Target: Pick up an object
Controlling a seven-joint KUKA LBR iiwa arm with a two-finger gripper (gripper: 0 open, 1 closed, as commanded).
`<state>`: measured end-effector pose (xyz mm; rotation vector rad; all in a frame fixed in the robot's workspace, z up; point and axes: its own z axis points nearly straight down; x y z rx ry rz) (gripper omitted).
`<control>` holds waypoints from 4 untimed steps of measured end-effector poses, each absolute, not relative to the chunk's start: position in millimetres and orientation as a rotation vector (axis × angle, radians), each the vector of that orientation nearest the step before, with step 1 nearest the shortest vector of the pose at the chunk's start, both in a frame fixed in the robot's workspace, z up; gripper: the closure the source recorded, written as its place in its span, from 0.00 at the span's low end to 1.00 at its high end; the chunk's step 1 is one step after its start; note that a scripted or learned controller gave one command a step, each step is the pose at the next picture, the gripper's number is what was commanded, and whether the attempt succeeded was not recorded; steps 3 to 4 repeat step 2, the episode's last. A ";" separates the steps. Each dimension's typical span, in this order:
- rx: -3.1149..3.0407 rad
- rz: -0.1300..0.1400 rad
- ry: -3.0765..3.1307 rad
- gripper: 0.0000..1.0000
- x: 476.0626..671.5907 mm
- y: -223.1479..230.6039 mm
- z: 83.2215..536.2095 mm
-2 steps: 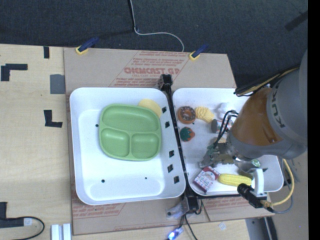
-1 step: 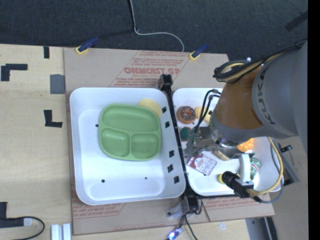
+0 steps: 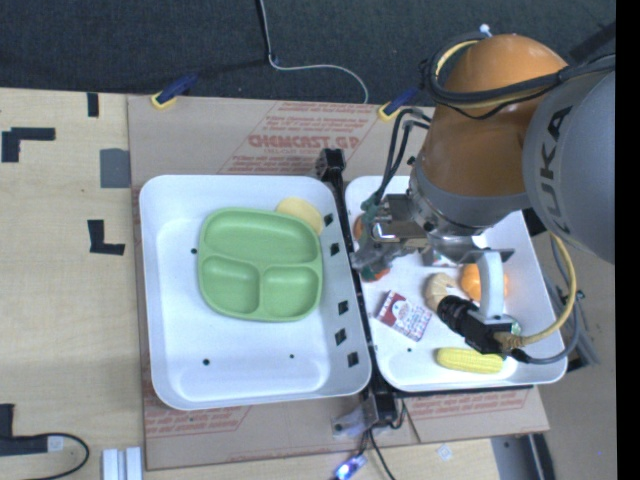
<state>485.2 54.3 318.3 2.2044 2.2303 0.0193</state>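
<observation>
My gripper (image 3: 373,243) hangs low over the left part of the right bin (image 3: 535,236), close to the divider between the bins. The arm's bulky grey and orange wrist covers most of it from above. A small dark greenish thing (image 3: 371,266) lies right under the gripper; whether it is touched I cannot tell. In the same bin lie a red and white packet (image 3: 403,315), a yellow corn cob (image 3: 468,360), an orange (image 3: 492,282) and a tan rounded object (image 3: 439,288).
The left bin (image 3: 175,358) holds a green divided plate (image 3: 260,264) with a pale yellow object (image 3: 300,211) at its far right corner. Cables run from the arm across the right bin's near side. Cardboard lies under both bins.
</observation>
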 end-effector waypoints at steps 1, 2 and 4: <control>2.215 0.017 2.213 1.00 484.5 3.4 452.7; 2.218 -0.002 2.227 1.00 483.6 37.0 441.4; 2.218 -0.002 2.227 1.00 483.6 37.0 441.4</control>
